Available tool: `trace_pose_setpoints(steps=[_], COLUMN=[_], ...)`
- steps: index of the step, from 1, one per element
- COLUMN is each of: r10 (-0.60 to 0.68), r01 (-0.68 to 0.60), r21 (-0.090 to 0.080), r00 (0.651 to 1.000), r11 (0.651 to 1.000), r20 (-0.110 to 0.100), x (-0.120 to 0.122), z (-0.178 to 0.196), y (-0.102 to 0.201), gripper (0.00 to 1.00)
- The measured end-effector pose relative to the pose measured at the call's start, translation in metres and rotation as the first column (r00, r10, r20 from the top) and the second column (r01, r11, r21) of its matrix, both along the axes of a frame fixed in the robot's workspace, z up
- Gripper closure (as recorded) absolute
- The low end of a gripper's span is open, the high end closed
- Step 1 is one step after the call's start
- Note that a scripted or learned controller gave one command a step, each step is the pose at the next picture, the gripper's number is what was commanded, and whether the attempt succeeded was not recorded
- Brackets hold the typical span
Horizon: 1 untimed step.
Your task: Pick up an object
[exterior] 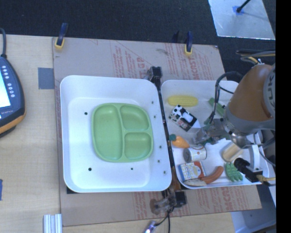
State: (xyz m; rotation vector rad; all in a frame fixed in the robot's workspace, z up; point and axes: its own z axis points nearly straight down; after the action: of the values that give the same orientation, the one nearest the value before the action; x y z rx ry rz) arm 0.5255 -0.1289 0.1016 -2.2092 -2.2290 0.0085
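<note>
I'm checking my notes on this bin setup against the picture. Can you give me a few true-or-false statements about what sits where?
1. A green divided plate lies in the left bin. True.
2. The yellow corn cob lies on the green plate. False: it lies in the right bin, near its far wall.
3. The arm's hand is over the right bin. True.
4. The black-and-white cow toy sits in the left bin. False: it is in the right bin.

Cardboard sheet (136, 57): had red printed lettering, way too faint to read
Small carton (190, 170): had a label, couldn't make it out
Readable text: honestly none
</note>
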Motion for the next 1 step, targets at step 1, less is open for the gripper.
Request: trace_pose_setpoints(steps=[1], r10=[-0.003], r01=[0.003], r21=[0.002], r00=[1.0], r11=[1.0], r20=[0.006], x=[0.0405], z=[0.1101], y=[0.0471], gripper=[1.0])
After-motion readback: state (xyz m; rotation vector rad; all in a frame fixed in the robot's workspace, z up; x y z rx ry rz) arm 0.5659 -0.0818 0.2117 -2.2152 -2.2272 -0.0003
